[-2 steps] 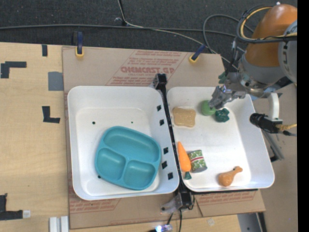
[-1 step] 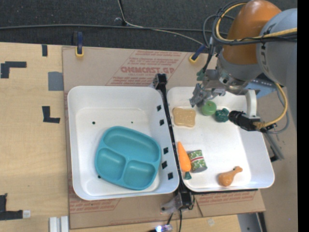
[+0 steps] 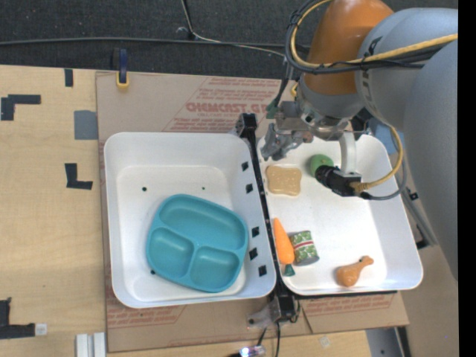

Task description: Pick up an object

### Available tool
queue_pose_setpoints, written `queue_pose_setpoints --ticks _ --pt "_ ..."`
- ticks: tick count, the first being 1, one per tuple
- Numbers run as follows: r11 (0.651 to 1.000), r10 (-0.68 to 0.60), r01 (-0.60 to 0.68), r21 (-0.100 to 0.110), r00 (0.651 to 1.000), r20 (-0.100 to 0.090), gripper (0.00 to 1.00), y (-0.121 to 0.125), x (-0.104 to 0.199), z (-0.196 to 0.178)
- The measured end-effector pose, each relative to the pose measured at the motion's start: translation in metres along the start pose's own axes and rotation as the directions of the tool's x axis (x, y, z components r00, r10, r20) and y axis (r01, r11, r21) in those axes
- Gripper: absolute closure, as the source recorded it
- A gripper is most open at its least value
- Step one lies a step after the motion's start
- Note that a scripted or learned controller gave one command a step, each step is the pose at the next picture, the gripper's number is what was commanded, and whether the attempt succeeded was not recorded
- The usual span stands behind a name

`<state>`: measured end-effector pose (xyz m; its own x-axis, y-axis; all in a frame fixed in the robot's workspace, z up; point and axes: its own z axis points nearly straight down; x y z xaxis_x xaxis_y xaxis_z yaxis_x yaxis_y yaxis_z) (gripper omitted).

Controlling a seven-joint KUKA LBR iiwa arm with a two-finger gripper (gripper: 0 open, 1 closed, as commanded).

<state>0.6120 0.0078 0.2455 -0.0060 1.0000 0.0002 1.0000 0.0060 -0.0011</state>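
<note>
White plastic bins, 2 side by side; gripper (image 3: 274, 149) hangs over the right bin's (image 3: 387, 270) upper left corner.
Its jaw state cannot be told. Flat tan toast slice (image 3: 284, 180) lies just below it, smooth orange carrot (image 3: 282, 242) hugs the divider, open floor between.

A single grey robot arm (image 3: 416, 58) reached in from the right side of the view, its bulky links filling the upper right corner. An orange band (image 3: 343, 32) wrapped the arm just above the wrist. Yellow and black cables looped around the wrist and trailed off to the right. Below the band, the metal gripper (image 3: 277, 143) pointed down and to the left, hanging low near the top left corner of the right-hand bin (image 3: 387, 274).
</note>
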Motion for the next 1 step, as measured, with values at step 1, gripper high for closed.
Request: queue_pose_setpoints --ticks 1 --pt "1.0 0.001 -0.001 0.0 1.0 0.0 1.0 0.0018 0.047 0.0011"
